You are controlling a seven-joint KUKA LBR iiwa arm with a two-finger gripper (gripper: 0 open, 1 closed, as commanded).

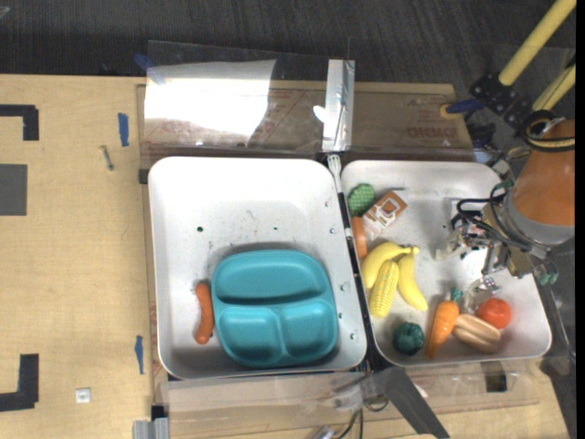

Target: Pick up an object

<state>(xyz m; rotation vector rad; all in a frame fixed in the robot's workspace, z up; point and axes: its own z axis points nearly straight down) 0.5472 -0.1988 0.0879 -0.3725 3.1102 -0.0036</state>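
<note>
Near the right bin's [539,337] front lay one carrot [442,324], long axis running front-left to back-right, leafy end rearward, touching a bread roll [476,331]. One tomato [494,312], bananas [402,268] alongside. Left bin [174,208]: one teal tray [274,306], one sausage [204,313]. Gripper [489,265] above; jaw state not discernible.

Single fixed overhead camera, slanted down (fairly near), framing both bins [174,245]
</note>
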